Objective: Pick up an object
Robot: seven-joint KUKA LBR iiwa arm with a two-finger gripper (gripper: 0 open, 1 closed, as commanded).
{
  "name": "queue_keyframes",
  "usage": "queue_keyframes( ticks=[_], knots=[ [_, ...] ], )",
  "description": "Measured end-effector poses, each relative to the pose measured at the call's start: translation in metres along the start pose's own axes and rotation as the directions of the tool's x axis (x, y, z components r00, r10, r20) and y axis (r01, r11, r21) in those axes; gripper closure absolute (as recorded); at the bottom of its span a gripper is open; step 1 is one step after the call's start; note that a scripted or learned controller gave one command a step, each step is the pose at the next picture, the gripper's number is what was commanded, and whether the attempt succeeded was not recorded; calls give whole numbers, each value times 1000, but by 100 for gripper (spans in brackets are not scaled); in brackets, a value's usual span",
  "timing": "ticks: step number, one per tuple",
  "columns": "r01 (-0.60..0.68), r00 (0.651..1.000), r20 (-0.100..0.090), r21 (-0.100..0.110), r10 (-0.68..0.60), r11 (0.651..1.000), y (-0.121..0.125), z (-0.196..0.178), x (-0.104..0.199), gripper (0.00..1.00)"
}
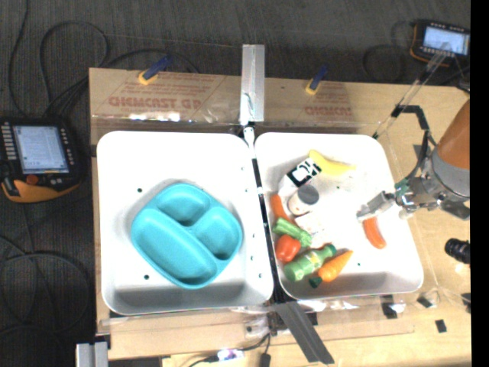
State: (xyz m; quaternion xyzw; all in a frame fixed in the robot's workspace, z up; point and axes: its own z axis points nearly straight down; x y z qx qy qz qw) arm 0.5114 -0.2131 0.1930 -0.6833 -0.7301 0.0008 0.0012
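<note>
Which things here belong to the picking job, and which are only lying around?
For the job: gripper over the right bin; orange piece beneath it; banana; carrot; green pieces; the rest of the toy pile.

Lying about: teal tray in the left bin; pendant on the floor; clamps on the cardboard.

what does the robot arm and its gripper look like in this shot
The arm enters from the right edge: an orange band above a grey wrist section. Below it sits a cluttered metallic wrist assembly with dark parts, and the gripper extends from it as slim, pale silver-grey metal fingers. A thin dark cable loops above the wrist.
</note>
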Motion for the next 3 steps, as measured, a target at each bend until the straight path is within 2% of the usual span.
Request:
queue_keyframes(
  ticks=[1, 2, 3],
  knots=[
    [-102, 995, -11, -7, 102, 995, 18, 96, -1, 0],
    [-103, 995, -9, -4, 103, 995, 17, 89, -1, 100],
    [-66, 998, 1, -1, 66, 998, 34, -42, 77, 100]
  ],
)
